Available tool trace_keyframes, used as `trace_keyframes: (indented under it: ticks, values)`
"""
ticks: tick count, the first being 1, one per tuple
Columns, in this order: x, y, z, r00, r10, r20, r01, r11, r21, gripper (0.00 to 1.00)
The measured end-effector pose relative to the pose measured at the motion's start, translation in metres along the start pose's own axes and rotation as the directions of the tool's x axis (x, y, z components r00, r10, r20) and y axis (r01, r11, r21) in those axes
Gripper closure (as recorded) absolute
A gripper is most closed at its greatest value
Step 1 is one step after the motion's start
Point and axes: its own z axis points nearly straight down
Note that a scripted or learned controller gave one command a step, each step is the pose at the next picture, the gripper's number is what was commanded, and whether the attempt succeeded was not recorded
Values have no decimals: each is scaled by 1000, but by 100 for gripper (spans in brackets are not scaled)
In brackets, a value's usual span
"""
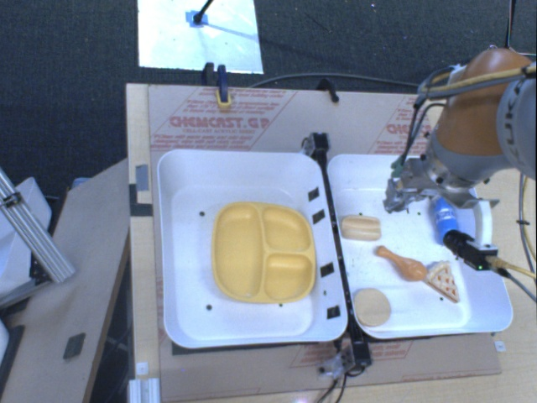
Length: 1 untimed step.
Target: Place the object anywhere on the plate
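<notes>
A round cookie (372, 306) lay by my right bin's (495, 313) near edge, a bread roll (362, 227) farther in. The yellow plate (263, 252) sat mid left bin (180, 225). My end effector (402, 193) hovered beyond the roll; I cannot tell its grip.

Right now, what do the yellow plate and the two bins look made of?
Yellow plate: likely moulded plastic, matte to satin, with uniform colour, soft rounded compartment ridges and no sharp glare. Left bin and right bin: probably thin formed white plastic, smooth and slightly glossy, with rounded corners and rolled rims. Not certain from look alone.
</notes>
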Motion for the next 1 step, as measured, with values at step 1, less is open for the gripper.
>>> trace_keyframes:
  ticks: [1]
  values:
    - [0, 2, -53, 1000, 0, 1, 0, 1000, -2, 100]
